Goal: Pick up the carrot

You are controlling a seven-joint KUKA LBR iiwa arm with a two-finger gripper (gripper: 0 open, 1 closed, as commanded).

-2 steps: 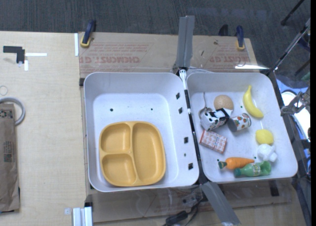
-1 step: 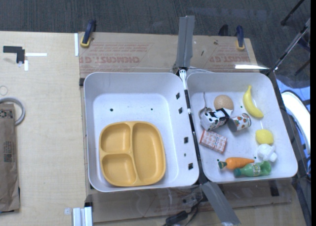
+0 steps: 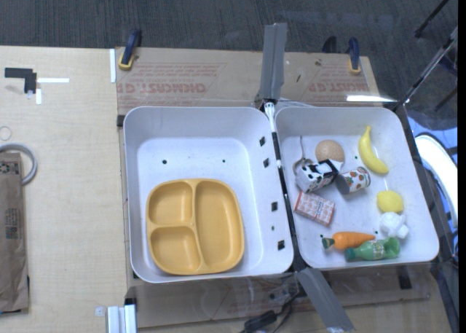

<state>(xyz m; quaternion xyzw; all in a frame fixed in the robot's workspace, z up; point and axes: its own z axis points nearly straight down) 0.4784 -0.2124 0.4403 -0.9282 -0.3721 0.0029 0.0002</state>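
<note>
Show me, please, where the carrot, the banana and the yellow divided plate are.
carrot (image 3: 352, 238): camera view, on the middle of its orange body.
banana (image 3: 372, 153): camera view, on the middle of its curved yellow body.
yellow divided plate (image 3: 195, 225): camera view, on the ridge between its compartments.

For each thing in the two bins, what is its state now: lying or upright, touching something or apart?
carrot: lying flat in right bin, touching the green bottle
green bottle: lying on its side, near front wall
banana: lying, apart
lemon: resting, apart
small can: tipped on its side
cow-patterned carton: lying tilted
yellow divided plate: flat in left bin
</note>
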